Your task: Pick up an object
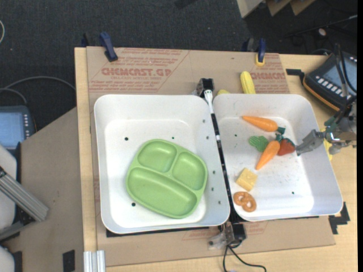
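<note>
a: approaching step. gripper [309,143] low at the right bin's [317,200] right rim, just beside the red piece [286,147] and lower carrot [267,154].

b: jaw state? cannot tell; nothing seen held.

a: next, probably: centring over one toy, then closing.

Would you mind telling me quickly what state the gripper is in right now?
Gripper: cannot be told; it sits at the right bin's right side, beside the red toy.

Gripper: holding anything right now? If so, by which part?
Cannot be told. The two-finger gripper sits at the right white bin's edge, beside the small red toy piece; nothing visibly sits between its fingers.
</note>
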### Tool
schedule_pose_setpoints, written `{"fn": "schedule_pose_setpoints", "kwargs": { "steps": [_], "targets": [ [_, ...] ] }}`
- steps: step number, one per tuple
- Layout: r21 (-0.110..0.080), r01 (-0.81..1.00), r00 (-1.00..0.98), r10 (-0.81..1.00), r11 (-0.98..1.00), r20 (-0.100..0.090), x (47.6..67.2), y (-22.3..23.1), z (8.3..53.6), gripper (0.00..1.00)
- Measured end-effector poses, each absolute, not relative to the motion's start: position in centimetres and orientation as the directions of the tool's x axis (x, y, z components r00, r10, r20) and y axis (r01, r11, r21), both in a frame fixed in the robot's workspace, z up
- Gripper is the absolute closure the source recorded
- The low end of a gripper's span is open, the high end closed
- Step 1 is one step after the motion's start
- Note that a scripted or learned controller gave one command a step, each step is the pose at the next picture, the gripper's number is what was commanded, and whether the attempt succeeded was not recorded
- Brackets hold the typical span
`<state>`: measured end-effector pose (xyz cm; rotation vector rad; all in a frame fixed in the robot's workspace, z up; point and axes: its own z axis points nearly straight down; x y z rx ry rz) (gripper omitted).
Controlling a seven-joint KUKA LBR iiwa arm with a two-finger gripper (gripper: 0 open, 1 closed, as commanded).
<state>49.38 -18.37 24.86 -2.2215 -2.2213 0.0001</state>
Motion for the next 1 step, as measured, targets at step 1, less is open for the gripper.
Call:
{"fn": "schedule_pose_setpoints", "kwargs": {
  "steps": [1],
  "targets": [
    [-0.002, 1.0, -0.007, 1.0, 0.007, 0.002, 59.69, -15.74, 8.97, 0.0]
  ]
}}
